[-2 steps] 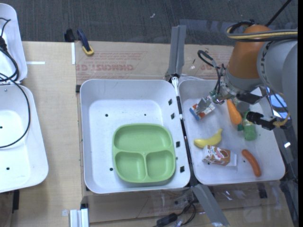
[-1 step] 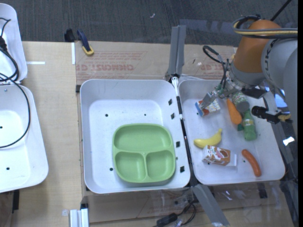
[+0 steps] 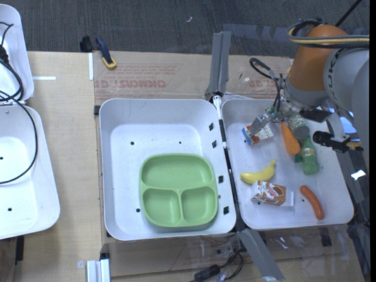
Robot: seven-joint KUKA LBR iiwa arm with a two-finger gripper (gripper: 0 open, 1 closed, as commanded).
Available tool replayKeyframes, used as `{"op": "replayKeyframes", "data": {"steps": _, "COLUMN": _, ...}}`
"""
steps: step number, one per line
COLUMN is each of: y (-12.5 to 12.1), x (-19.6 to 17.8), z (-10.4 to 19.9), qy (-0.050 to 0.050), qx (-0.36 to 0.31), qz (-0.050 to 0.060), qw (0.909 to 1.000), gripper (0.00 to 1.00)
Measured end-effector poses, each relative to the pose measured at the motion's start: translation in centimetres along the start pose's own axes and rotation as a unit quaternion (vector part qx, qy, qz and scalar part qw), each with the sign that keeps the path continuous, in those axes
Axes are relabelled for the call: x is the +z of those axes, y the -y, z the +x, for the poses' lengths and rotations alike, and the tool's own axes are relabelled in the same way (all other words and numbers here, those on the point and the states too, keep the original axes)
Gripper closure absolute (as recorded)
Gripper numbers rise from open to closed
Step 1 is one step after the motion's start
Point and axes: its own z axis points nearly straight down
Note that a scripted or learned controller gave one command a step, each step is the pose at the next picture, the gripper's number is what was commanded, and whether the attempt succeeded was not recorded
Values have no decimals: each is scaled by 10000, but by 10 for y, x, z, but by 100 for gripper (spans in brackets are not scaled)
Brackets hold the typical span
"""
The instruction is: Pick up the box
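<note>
A: Box (image 3: 259, 132), item one: small carton, white and blue with a red patch, upper left of the right bin (image 3: 329, 213). Print too small to read.

B: Second carton?

A: Item two: snack box (image 3: 269, 193), brown, red and white, lower middle of the same bin, lying flat. Label also unreadable.

B: Any writing that does read?

A: Red lettering on the cardboard sheet (image 3: 147, 75) behind the bins, upper middle of the frame, upside down and mirrored from this side. I cannot make out the words.

B: Rest of the right bin.

A: Banana (image 3: 259, 174), just above the snack box. Carrot (image 3: 289, 138), right of the small carton. Green bottle (image 3: 308, 157), just right of the carrot. Sausage (image 3: 312, 201), lower right corner.

B: Left bin (image 3: 111, 175)?

A: One green divided plate (image 3: 178, 189), three compartments, nothing in them, sitting in the lower half.

B: Claw?

A: Gripper (image 3: 269, 117), upper right of the frame, lowered to the top edge of the small carton and touching or nearly touching it. Whether its fingers are apart or closed, and whether they have the carton, I cannot tell.

B: Other?

A: White tray (image 3: 23, 216) with a black cable (image 3: 23, 151), far left. Blue and yellow clamp (image 3: 104, 53), upper left.
</note>
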Motion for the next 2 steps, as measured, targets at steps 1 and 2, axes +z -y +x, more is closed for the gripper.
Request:
{"op": "replayKeyframes", "data": {"steps": 1, "y": 4, "x": 0, "z": 11, "qy": -10, "qx": -448, "qz": -6, "qw": 9990, "gripper": 0}}
{"op": "replayKeyframes", "data": {"steps": 2, "y": 1, "x": 1, "z": -1, "qy": -39, "qx": -494, "qz": 7, "qw": 9988, "gripper": 0}}
